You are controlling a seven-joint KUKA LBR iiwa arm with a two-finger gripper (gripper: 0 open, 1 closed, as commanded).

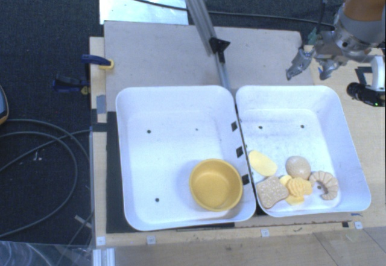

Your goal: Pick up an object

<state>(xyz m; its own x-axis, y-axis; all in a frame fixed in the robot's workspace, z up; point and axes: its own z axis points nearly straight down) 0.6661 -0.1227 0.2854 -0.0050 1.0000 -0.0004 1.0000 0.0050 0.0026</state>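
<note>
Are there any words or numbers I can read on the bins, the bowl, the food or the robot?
No words or numbers can be read in the camera view.
The yellow bowl in the left bin is plain.
The right bin has no writing on it, nor do the toy foods, such as the slice of bread.
The robot's hand bears no label that can be read.
</note>
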